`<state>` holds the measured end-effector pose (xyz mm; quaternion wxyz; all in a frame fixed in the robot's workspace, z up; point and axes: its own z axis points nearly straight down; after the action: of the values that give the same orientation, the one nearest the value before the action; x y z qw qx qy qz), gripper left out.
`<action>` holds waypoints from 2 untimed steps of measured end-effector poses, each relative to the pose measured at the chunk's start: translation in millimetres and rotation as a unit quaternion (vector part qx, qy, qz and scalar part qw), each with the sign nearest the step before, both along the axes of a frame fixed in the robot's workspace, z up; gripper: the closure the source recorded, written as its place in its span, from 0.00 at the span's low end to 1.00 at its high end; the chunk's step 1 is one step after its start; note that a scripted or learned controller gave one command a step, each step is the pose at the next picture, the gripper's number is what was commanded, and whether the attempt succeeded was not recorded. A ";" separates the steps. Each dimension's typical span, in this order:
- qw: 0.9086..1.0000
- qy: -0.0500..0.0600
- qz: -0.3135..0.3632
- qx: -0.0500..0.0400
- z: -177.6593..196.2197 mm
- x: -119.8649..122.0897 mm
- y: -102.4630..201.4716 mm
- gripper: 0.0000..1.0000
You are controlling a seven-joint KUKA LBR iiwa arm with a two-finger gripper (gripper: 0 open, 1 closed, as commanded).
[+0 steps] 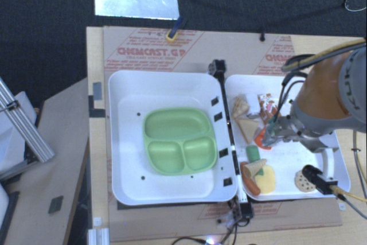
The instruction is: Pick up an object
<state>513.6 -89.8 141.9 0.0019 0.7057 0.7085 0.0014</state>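
Left bin (pixel 123 123) on the desk (pixel 143 46): a green divided plate (pixel 179 140) lying near its middle. Right bin (pixel 338 172), touching the left along the shared rim: tan wedges (pixel 245 117) and a small printed packet (pixel 267 102) toward the far edge, a green piece (pixel 252 152) beside the shared rim, a yellow slice (pixel 264 178) and an orange carrot (pixel 251 184) at the near edge, a brown cookie (pixel 301 181) toward the near right corner. End effector (pixel 273 133) lowered over an orange-red piece (pixel 262 140) mid-bin; grip state impossible to tell.
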 end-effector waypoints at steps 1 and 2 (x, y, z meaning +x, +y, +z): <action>1.000 -0.001 0.001 0.000 56.2 7.4 8.8 1.00; 1.000 0.000 0.000 0.000 84.0 8.7 8.9 1.00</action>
<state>522.4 -80.9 225.8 0.0018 0.7054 0.7089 0.0013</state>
